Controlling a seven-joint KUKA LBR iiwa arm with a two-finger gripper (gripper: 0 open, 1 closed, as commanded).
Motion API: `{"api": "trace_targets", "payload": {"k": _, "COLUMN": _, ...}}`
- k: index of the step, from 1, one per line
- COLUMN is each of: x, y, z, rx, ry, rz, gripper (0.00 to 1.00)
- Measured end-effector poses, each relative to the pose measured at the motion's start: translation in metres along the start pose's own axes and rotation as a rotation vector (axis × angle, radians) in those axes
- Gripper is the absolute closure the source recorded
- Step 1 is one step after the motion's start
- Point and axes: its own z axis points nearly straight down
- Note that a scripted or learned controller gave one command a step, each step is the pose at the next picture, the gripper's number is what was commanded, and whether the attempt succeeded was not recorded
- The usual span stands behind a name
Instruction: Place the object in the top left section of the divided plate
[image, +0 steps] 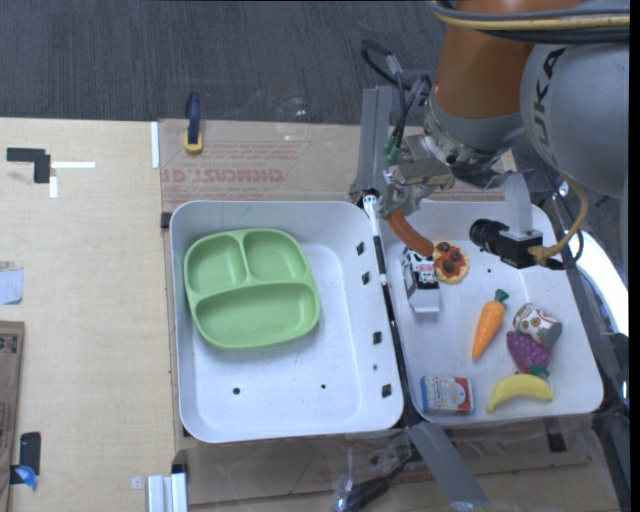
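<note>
The green divided plate (251, 288) lies in the left white bin (290, 400), with two small sections at its far side and one long section nearer. My gripper (422, 282) is down in the right bin (575, 330) near its left wall. It sits just below an orange-brown sausage (406, 227) and just left of a small pizza slice (451, 263). I cannot see whether anything is held. The arm's orange band and grey wrist (480, 90) hang over the bin's far edge.
More toy food lies in the right bin: a carrot (488, 326), purple grapes (527, 351), a banana (519, 390), a small red carton (446, 394) and a white patterned piece (534, 322). A black cable plug (505, 241) hangs right of the pizza.
</note>
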Motion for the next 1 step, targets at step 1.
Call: {"api": "trace_targets", "payload": {"k": 1, "x": 0.0186, "y": -0.0508, "z": -0.0013, "rx": 0.001, "ry": 0.001, "rz": -0.215, "gripper": 1.0}}
